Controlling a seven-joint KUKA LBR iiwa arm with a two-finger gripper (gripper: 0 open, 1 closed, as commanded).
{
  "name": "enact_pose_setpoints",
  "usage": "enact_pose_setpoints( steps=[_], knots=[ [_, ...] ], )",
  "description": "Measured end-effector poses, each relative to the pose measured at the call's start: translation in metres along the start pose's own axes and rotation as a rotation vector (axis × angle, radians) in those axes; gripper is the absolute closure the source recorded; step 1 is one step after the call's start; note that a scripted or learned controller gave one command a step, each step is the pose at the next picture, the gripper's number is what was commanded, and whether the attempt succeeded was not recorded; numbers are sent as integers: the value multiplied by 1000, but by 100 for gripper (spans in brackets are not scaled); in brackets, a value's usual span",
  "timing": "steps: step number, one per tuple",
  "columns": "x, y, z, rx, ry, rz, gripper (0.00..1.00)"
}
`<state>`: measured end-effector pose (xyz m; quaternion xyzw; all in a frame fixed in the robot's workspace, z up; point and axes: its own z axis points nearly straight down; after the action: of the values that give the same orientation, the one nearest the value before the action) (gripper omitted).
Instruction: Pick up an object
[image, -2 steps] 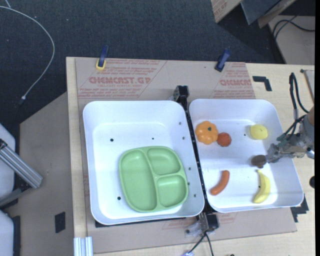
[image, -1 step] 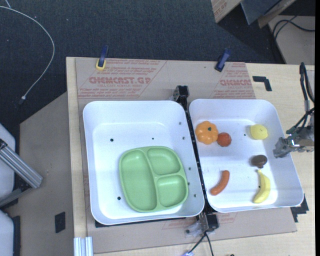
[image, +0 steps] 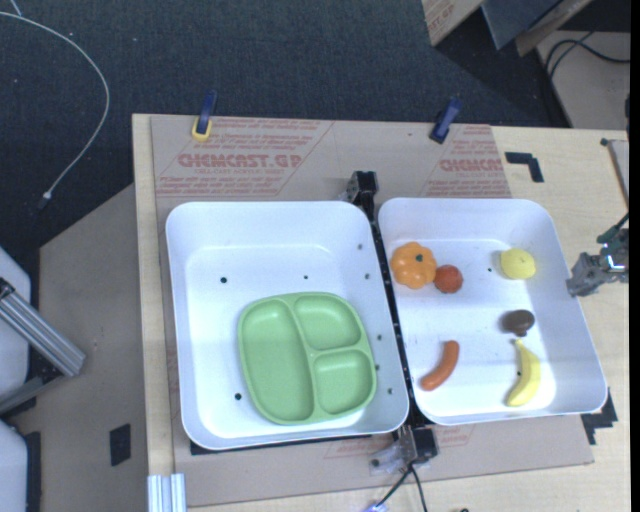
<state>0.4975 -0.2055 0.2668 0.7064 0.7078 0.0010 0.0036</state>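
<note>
The left bin (image: 190, 300) holds a green divided plate (image: 305, 357) lying flat near its near edge. The right bin (image: 570, 330) carries six small pieces, well apart apart from one pair: a yellow banana (image: 525, 375) at the near right, an orange sausage-like piece (image: 440, 365) near the middle, an orange pumpkin (image: 413, 265) at the far left, a yellow lemon (image: 517, 263) at the far right, a small red tomato-like ball (image: 449, 279) just beside the pumpkin, and a small brown piece (image: 517, 322) between lemon and banana.

The gripper (image: 590, 272) sits at the right edge of the scene, just outside the right bin's right rim; it is too small and blurred here to tell how it is set, and it carries nothing.

Any of the six would serve. The risks, as I judge them: the lemon and brown piece lie close to the right wall, so a descent there could strike the rim; round pieces may roll away from a closing grip; the pumpkin and red ball sit so close that a grab at one could nudge the other
</note>
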Motion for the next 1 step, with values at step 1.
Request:
enact_pose_setpoints(
  steps=[1],
  knots=[
    [63,7,9,8,7,-5,100]
  ],
)
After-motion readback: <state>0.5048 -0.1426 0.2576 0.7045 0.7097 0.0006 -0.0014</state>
